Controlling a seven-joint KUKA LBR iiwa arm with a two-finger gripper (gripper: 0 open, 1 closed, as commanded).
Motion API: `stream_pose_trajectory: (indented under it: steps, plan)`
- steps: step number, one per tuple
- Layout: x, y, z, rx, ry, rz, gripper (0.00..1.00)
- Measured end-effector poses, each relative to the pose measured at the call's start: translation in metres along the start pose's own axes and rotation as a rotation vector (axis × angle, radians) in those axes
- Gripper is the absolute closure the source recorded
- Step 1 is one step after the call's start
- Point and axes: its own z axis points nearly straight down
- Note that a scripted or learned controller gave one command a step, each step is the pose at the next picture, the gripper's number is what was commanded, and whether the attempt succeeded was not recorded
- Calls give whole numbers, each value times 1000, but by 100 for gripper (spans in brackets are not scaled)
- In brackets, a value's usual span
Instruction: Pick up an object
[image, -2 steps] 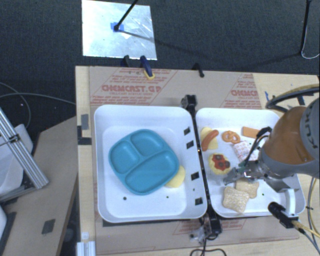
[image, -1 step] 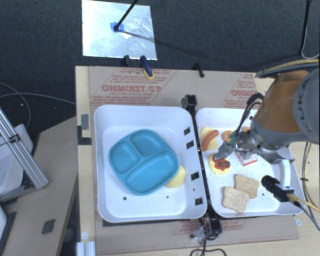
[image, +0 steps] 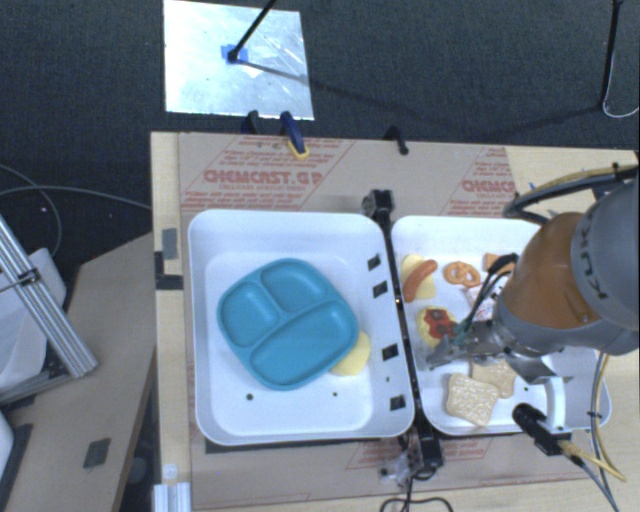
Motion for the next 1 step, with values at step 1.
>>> stream_pose_trajectory:
  steps: [1]
  plan:
    - [1,3,-16,-9,-2,-3,100]
